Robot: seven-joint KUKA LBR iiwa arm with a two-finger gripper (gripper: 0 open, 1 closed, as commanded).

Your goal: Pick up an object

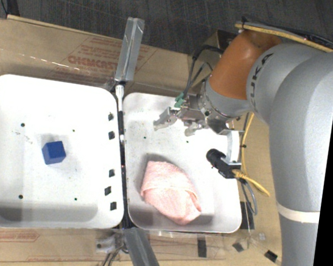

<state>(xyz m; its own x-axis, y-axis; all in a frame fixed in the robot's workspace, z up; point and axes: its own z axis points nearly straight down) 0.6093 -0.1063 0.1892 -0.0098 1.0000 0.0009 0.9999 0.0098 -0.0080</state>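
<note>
Cloth first: we note a pink, crumpled fabric bundle (170, 191) low in the right white plastic bin (216, 219), long axis running upper left to lower right. Farther back we see the tool (179, 120) above the same bin's far end, fingers spread, gripping nothing. Bundle lies nearer than it, slightly right. Small blue cube (54, 152) sits in the left white bin (11, 101), well apart.

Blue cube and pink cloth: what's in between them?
The two bins' touching rims with black clips, seen in the camera view, separate the blue cube from the pink cloth.
</note>
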